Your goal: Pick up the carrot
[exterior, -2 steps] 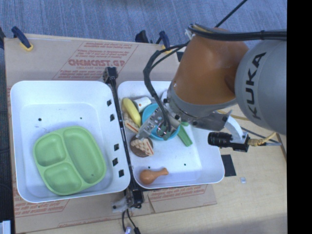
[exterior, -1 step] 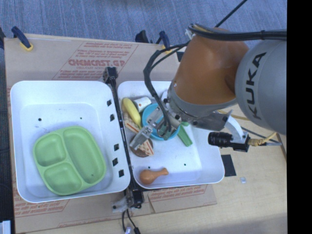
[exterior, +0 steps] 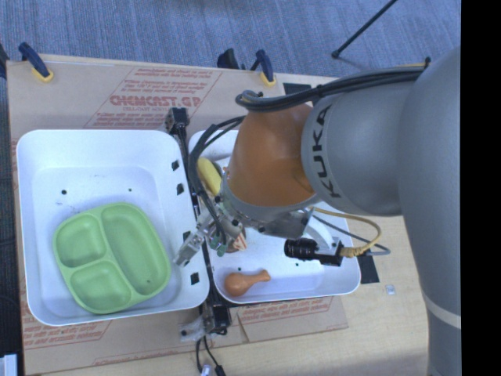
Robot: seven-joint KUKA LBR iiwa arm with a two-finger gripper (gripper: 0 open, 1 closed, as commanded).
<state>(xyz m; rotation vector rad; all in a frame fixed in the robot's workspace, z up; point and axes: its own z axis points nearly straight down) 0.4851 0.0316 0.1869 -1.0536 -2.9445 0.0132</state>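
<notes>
Your biggest risk here is a grab on the wrong thing: the gripper (exterior: 202,240) sits low at the wall between the two bins, and the carrot (exterior: 238,241), as far as you can make out, is the small orange piece with a green end just beside it in the right bin (exterior: 344,282), half hidden under the wrist. A chicken leg (exterior: 244,281) lies just in front of it and a banana (exterior: 209,175) lies behind, so a small offset could close on either, or on nothing. The second risk is the divider itself; the metal fingers (exterior: 190,248) appear to straddle or touch the bin walls, and a descent there could catch a rim and tilt or drag a bin. Loose cables (exterior: 356,245) loop near the wrist and could snag if the arm twists. You cannot tell from this view whether the gripper is apart or together, since the arm's bulk and the clutter blur it, and nothing can be seen held between its tips. As for pose, the arm (exterior: 376,147) comes in from the right and bends steeply down, its orange band (exterior: 270,159) directly over the right bin, the wrist pointing down and slightly toward the left bin (exterior: 47,151), where a green tray (exterior: 109,255) lies well apart from the action.
</notes>
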